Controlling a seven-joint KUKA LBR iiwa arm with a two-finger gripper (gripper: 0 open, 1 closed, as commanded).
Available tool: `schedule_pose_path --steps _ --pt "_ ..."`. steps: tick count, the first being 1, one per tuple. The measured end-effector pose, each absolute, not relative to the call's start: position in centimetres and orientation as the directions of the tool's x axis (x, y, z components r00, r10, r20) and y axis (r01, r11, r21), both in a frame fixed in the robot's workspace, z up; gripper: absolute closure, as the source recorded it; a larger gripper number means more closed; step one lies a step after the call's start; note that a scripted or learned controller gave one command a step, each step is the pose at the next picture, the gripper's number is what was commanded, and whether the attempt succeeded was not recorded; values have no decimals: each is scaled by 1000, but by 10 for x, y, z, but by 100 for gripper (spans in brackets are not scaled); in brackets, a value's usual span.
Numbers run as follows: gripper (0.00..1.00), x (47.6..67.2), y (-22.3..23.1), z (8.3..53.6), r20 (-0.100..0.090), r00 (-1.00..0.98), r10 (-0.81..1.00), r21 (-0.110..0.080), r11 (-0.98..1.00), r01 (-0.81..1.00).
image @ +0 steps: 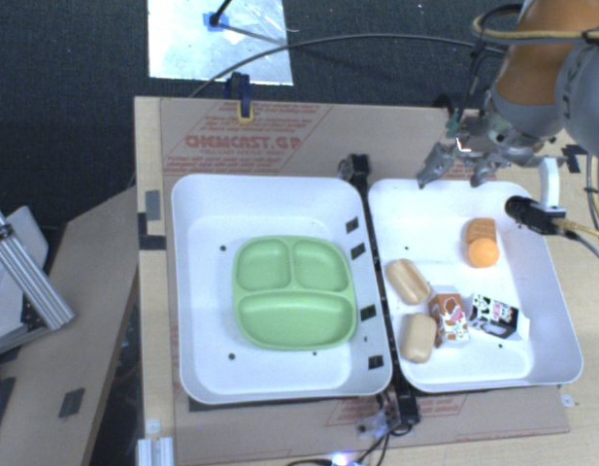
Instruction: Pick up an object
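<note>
A pale green, three-compartment plastic tray (295,291) lies in the middle of the left white bin (197,221). In the right white bin (551,343), two tan bread-like rolls (408,281), a small red-and-white carton (450,318) and a black-and-white packet (494,316) cluster toward its front edge, with an orange rounded piece (482,242) near its right edge. The grey two-finger gripper (459,170) hangs over that bin's back edge, fingers spread apart with nothing between them.

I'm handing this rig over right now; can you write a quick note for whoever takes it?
Pincer: open, holding nothing, raised over the far edge of the right bin.
Right bin holds an orange piece, two tan rolls, a small red-and-white carton and a black-and-white packet.
Left bin holds a green divided plate.
Done: nothing picked.
Left: choose an object, descend, grasp, lift.
</note>
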State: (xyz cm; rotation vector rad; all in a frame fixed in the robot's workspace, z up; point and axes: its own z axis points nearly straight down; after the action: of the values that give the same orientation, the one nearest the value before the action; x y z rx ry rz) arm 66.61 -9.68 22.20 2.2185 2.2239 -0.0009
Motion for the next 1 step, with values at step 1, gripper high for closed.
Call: schedule_pose_path --steps 1 --pt "0 661 -100 179 -1 -1 1000 -1 1 1000"
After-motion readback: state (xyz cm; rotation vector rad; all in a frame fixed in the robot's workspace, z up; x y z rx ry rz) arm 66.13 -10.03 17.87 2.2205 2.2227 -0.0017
